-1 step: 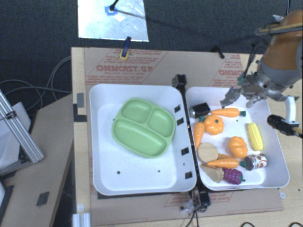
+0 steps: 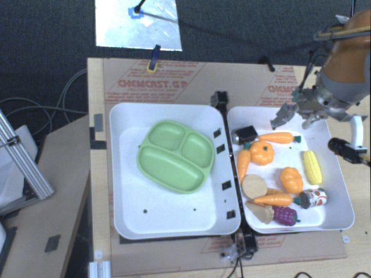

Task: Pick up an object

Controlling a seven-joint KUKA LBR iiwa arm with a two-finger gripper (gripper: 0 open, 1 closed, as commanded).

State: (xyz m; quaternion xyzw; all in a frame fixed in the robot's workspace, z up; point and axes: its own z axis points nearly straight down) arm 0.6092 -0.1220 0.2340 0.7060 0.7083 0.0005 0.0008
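1. Two shallow white bins lie side by side on the surface (image 2: 174,77): the left bin (image 2: 124,172) and the right bin (image 2: 342,207), with a dark divider between them.
2. The left bin holds one green divided plate (image 2: 175,156), which lies a little tilted near the middle of that bin.
3. The right bin holds many toy foods. A long carrot (image 2: 276,137) lies at about 12 o'clock of this bin, and a small black object (image 2: 246,134) is just beside it at 9 o'clock.
4. A small orange pumpkin (image 2: 261,153) is below the long carrot, and a second carrot (image 2: 243,163) stands almost upright, touching the pumpkin at its 8 o'clock.
5. A yellow corn cob (image 2: 312,167) lies at 3 o'clock of the bin. An orange pepper-like piece (image 2: 291,179) is near it at 8 o'clock.
6. A round beige slice (image 2: 254,186) lies at 7 o'clock of the bin, a third carrot (image 2: 273,200) is at its 4 o'clock, and purple grapes (image 2: 285,215) are at 6 o'clock. A small can with a red label (image 2: 316,198) is near 5 o'clock.
7. The gripper (image 2: 297,112) is over the top edge of the right bin, at about 1 o'clock of the long carrot. I cannot tell if the jaws are spread or pressed together. Nothing is seen between them.
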